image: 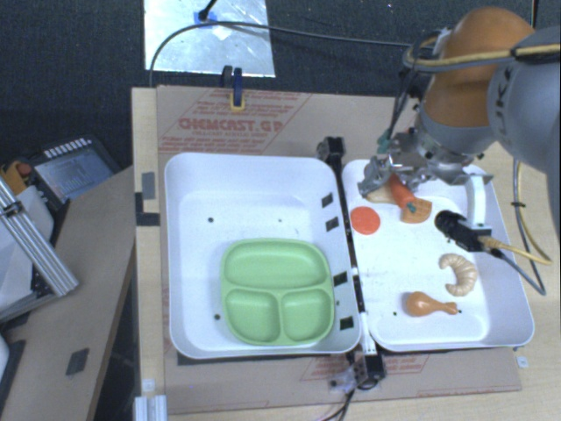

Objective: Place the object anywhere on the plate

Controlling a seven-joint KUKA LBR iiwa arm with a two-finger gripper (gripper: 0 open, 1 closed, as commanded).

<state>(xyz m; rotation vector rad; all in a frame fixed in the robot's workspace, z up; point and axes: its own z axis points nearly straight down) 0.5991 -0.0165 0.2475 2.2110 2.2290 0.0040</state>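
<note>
**End effector point(386, 175) at the carrot point(404, 195), upper right of frame; whether it grips, I cannot tell.**
Probably light, stiff, slick plastic: pinch mid-shaft, across its width, bound for the plate point(263, 274).

The shallow white right bin point(403, 261) holds a pale croissant point(459, 273) toward its right wall. A brown toy drumstick point(428, 304) lies near its front wall, and a flat red-orange disc point(365, 221) lies by its left wall. The left bin point(188, 182) touches that left wall, with black clips point(331, 152) along the seam. Printed cardboard point(232, 123) lies beneath the right bin. Beyond the right bin's far-left corner are a yellow clamp point(235, 90) and a foil sheet point(210, 16). Well to its left are a tan desk point(105, 305) and an aluminium rail point(35, 248).
</note>
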